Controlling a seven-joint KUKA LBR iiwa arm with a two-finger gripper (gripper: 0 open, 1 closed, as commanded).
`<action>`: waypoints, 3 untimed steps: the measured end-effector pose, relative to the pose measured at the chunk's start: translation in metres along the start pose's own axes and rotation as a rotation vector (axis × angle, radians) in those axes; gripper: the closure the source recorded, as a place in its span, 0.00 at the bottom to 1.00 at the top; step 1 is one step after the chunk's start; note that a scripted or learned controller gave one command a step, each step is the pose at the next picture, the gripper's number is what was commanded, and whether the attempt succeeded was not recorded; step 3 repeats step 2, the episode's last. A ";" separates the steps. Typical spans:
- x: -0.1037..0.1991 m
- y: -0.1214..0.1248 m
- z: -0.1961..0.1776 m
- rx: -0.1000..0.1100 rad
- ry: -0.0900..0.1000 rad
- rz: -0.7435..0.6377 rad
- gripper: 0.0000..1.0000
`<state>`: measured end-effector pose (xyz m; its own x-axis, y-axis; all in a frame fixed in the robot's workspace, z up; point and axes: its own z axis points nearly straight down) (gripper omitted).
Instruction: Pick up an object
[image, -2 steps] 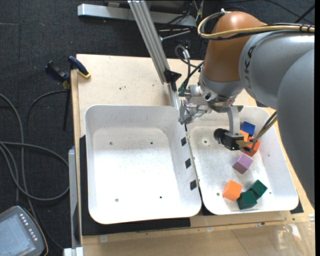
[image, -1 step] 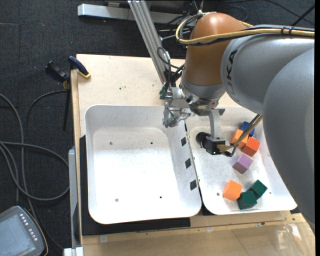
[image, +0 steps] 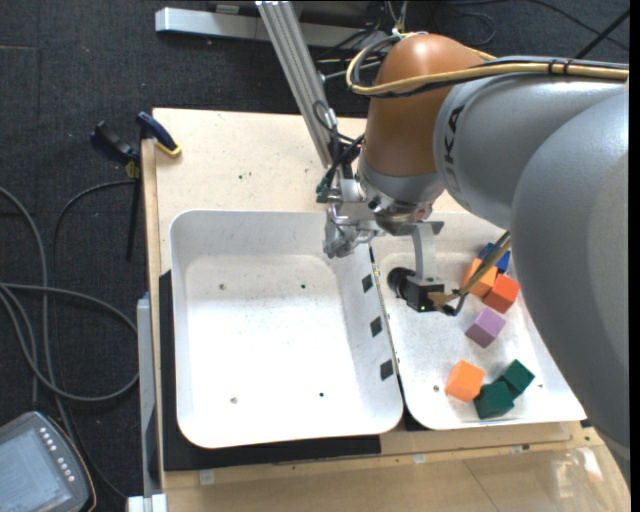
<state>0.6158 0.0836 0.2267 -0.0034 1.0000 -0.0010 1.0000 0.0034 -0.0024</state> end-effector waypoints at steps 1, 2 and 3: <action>0.005 0.004 0.000 -0.003 0.000 0.000 1.00; 0.005 0.004 0.000 -0.003 0.000 0.001 0.00; 0.005 0.004 0.000 -0.003 0.000 0.001 0.00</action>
